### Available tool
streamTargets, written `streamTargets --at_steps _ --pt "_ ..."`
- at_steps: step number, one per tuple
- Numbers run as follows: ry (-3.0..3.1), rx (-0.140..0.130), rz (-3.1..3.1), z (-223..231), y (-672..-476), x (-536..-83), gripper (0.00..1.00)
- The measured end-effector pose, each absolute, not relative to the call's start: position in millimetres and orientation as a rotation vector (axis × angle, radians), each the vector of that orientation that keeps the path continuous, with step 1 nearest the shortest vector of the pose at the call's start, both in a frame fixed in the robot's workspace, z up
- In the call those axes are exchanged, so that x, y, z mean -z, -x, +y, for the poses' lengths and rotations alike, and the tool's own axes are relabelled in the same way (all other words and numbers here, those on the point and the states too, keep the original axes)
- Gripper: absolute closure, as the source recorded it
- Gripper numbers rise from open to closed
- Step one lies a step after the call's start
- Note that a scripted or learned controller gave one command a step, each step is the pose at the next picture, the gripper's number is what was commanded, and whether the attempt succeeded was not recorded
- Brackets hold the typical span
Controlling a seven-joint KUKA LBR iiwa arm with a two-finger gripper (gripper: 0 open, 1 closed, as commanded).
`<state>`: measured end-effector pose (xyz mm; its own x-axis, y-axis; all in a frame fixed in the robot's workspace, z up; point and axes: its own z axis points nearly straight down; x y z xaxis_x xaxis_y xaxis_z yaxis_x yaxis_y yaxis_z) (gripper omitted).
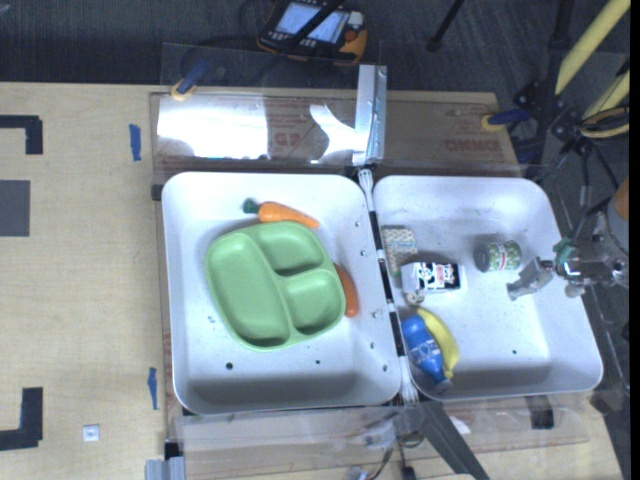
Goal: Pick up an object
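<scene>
My jaws hang over the right bin's right edge; whether they are open or closed I cannot tell.

The right bin (520, 203) holds a small can (498, 255) near its middle, a black-and-white carton (436, 276), and a banana (443, 339) touching a blue bottle (423, 353) at its front-left corner. The left bin (190, 203) holds a green tray (275, 283) and what seems a carrot (283, 213).

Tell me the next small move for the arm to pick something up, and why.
Probably shift the gripper a little toward the small green and grey can lying in the right white bin, then lower onto it. The gripper sits over that bin's right side, the can is the nearest object, and it lies apart from the cluster along the bin's left wall.
</scene>
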<state>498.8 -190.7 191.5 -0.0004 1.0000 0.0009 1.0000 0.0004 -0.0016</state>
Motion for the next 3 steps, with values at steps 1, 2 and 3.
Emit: streamTargets --at_steps 1,2,3 --pt "2.07 0.0 -2.362 -207 -530.2 -140 0.0" --pt "2.155 0.02 -2.278 -209 -571.9 -95 0.0" --pt "2.155 0.019 -2.278 -209 -571.8 -95 0.0"
